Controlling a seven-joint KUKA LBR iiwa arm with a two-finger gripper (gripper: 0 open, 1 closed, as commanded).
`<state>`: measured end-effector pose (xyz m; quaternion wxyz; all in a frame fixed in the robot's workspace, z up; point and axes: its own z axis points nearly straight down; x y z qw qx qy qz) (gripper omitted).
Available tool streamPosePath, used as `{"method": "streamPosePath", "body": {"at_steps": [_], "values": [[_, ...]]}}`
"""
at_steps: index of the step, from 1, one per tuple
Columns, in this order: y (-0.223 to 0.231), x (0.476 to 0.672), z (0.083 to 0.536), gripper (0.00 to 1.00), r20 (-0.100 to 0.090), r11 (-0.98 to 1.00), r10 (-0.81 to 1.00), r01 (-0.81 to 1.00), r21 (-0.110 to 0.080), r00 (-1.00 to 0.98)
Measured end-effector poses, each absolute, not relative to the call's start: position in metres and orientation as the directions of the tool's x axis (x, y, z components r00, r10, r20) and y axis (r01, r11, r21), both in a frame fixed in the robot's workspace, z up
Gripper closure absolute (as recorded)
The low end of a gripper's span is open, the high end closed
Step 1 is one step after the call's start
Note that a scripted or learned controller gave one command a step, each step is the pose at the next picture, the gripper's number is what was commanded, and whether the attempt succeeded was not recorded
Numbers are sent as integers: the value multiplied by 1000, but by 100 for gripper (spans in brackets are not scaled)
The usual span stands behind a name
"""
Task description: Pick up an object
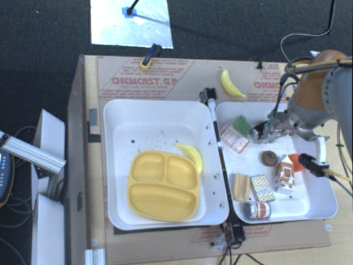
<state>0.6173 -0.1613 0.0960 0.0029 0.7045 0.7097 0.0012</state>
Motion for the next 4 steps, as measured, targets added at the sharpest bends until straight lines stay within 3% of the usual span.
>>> {"method": "streamPosePath", "body": {"at_steps": [1,2,3,4], "values": [[-161,617,96,0,-3,8,1000,1000,5,-8],[-116,578,84,0,1,4,1000,1000,0,-4],[-152,623,85,0,-1,3,1000,1000,3,-3],[-134,668,85,0,-2,4,1000,1000,-2,-4]]}}
